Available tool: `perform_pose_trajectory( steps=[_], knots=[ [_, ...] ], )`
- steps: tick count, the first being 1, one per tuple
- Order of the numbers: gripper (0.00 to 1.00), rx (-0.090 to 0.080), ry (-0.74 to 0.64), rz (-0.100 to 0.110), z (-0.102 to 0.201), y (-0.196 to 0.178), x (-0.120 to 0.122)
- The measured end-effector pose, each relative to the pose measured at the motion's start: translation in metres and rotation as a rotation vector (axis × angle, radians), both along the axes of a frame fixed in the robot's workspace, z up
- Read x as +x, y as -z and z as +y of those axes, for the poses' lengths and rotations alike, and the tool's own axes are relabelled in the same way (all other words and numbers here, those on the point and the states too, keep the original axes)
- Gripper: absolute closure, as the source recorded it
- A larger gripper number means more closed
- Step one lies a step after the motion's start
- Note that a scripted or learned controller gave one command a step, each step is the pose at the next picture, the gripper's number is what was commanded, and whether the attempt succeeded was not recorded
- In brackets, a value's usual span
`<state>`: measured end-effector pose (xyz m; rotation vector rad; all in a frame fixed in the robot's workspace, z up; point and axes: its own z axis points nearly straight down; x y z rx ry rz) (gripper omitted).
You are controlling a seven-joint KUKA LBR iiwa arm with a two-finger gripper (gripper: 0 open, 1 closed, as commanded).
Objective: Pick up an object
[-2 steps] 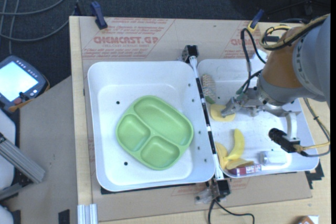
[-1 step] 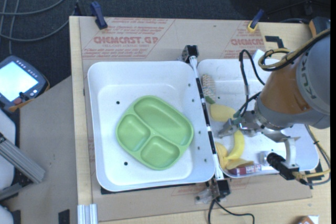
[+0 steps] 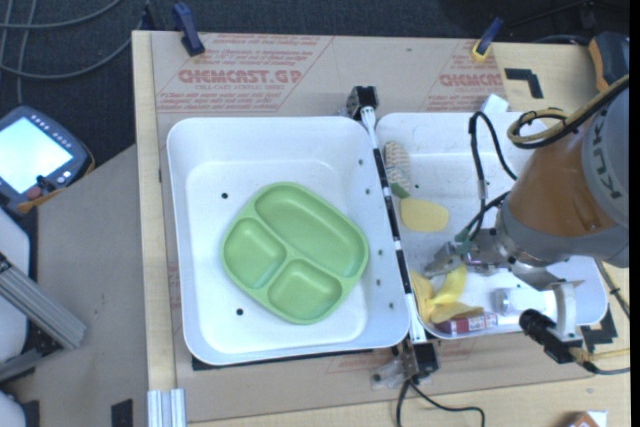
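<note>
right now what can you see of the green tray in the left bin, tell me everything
The green tray is a light green, plastic-looking divided plate with rounded corners and a raised rim. It has three compartments: one long section along its upper right side and two smaller ones below. It lies flat, right side up, turned at an angle to the walls of the left bin, roughly in the middle of that bin's white floor. Nothing sits in its compartments, and it touches just the bin floor, apart from the walls.
</note>
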<state>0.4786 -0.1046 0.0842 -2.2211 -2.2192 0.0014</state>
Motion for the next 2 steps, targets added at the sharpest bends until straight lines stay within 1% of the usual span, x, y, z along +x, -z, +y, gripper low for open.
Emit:
perform_pose_trajectory(
  steps=[1, 2],
  knots=[
    [1.00, 0.000, 0.000, -0.001, 0.000, -0.010, 0.000],
    [1.00, 0.000, -0.002, -0.004, 0.041, -0.101, 0.060]
  ],
)
